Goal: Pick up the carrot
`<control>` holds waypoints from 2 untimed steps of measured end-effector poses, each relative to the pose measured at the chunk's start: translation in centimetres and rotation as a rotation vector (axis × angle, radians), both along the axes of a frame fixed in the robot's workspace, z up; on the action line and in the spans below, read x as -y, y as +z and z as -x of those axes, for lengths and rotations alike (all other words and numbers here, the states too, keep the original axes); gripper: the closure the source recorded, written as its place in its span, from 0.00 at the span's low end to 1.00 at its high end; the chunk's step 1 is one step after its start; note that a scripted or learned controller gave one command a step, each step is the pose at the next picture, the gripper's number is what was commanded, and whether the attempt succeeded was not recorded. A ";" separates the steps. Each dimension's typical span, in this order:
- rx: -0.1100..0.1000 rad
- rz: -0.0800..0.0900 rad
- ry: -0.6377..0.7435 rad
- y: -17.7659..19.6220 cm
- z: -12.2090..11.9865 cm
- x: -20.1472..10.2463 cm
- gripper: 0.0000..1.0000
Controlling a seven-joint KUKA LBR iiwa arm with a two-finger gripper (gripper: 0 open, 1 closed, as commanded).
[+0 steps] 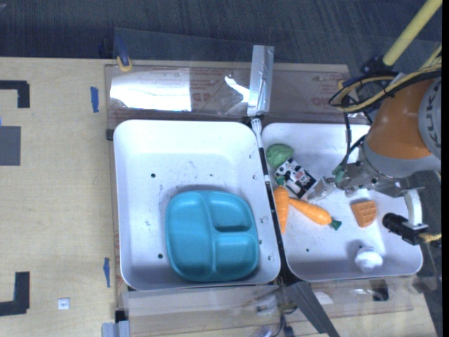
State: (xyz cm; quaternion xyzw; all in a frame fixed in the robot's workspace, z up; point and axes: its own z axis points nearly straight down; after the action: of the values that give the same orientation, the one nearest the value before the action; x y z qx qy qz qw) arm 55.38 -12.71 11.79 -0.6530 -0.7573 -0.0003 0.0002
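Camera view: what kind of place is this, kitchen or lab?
Most likely a robot lab's pick-and-place bench, not a kitchen: two white bins sit on a plywood bench, the right one holding toy food such as a carrot, with the grey-and-orange arm over it.

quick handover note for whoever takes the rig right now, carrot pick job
End effector: low in the right bin, above the carrot's thick end; whether it is open or shut cannot be told, and nothing is seen in its grip.

Carrot: lying flat in the right bin, green tip pointing toward the bin's middle. A second orange piece lies against the divider beside it.

Nearby: green item, black-and-white item, small orange block, white piece. Blue divided tray sits in the left bin.

Done: arm is at the carrot.
Left: grasp and lift it.
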 end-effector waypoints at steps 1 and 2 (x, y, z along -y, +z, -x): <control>0.007 0.001 0.242 -3.0 3.3 -3.3 0.00; 0.007 0.002 0.232 -3.0 7.2 -2.8 0.00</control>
State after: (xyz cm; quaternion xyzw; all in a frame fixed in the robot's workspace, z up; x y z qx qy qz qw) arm 48.14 -9.92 8.77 -0.5608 -0.8280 -0.0018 -0.0029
